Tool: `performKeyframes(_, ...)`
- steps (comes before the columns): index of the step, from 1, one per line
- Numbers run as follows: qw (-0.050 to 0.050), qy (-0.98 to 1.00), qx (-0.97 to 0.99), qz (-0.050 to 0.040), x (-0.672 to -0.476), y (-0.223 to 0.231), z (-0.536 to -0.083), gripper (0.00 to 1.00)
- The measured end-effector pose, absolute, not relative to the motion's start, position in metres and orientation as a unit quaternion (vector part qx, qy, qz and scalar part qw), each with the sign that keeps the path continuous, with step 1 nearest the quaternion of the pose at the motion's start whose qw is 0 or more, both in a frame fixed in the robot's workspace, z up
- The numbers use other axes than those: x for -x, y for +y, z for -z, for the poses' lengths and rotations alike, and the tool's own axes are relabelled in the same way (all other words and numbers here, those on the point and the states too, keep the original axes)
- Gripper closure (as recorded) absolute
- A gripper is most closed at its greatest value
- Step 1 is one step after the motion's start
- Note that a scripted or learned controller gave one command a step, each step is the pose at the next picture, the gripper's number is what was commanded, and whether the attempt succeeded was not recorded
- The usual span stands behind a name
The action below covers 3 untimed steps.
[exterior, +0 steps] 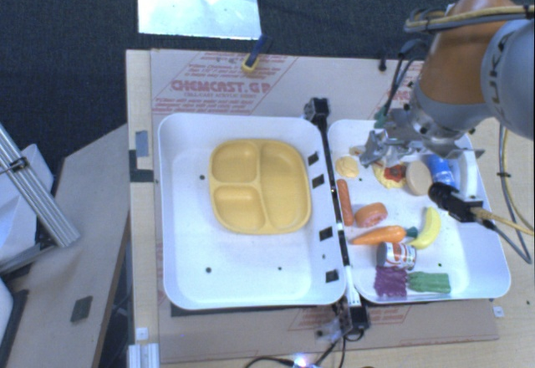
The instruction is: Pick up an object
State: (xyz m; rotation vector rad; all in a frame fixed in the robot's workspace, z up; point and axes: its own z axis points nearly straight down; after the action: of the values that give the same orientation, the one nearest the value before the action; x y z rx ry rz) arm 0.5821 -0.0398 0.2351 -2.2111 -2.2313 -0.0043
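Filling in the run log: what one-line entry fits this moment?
arm: over right bin | pincer: low beside yellow toy, nothing seen held | left bin: yellow tray | pick: not yet done

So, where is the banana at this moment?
The banana lies in the right bin, toward its right side, just right of the carrot and above the small can.

Even bright overhead light, glare on the white bins [180,216], soft shadows, slightly grainy, mild blur
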Motion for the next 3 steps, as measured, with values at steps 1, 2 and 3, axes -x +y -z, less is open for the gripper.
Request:
performKeyframes(1,0.001,-0.710,0.704,0.0007,-0.573,0.013,-0.234,1.00)
performKeyframes(2,0.001,-0.710,0.704,0.0001,-0.549,0.056,-0.219,1.00)
performKeyframes(3,0.001,-0.711,0.704,0.0005,-0.531,0.105,-0.221,1.00)
